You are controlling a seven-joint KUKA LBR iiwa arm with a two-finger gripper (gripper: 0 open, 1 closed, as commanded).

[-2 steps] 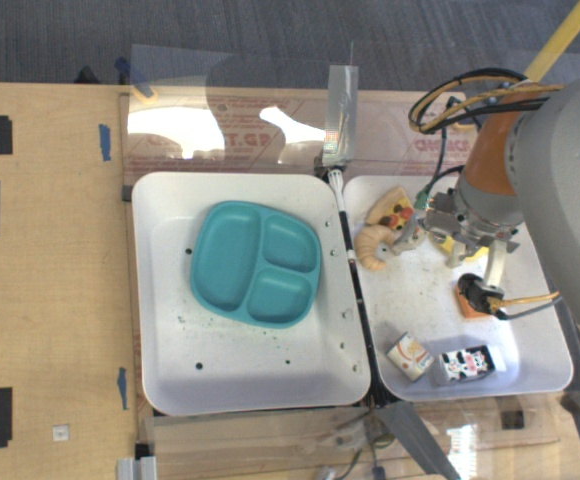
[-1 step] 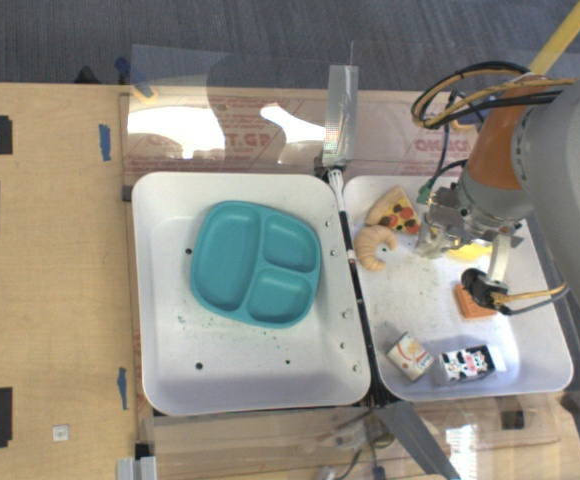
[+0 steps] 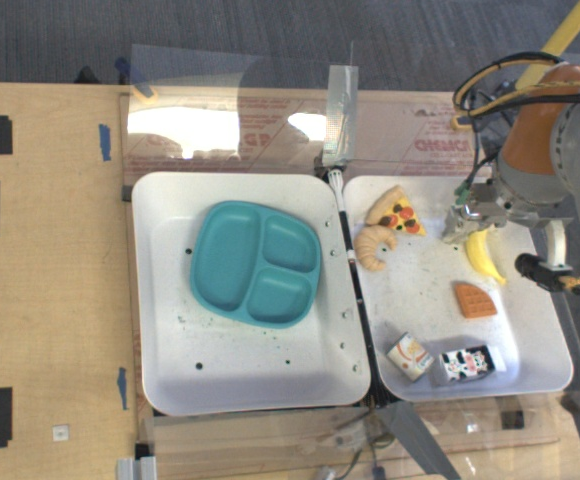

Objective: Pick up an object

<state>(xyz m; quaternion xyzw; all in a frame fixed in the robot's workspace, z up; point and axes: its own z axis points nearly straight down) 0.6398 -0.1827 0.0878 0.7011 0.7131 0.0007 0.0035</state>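
My gripper (image 3: pixel 467 218) hangs low over the upper right part of the right bin (image 3: pixel 540 368), at the top end of a yellow banana (image 3: pixel 486 257); whether it touches the banana I cannot tell. In the same bin lie a pizza slice (image 3: pixel 398 211) and a croissant (image 3: pixel 374 247) at the upper left. An orange wedge (image 3: pixel 475 300) sits in the middle. A small white carton (image 3: pixel 410 356) and a black-and-white box (image 3: pixel 467 363) rest along the front.
The left bin (image 3: pixel 160 358) holds a teal divided plate (image 3: pixel 255 263). A low ridge (image 3: pixel 352 288) separates the two bins. A clear panel (image 3: pixel 270 128) stands behind them. The grey arm with its orange band (image 3: pixel 535 133) comes in over the right bin's far right corner.
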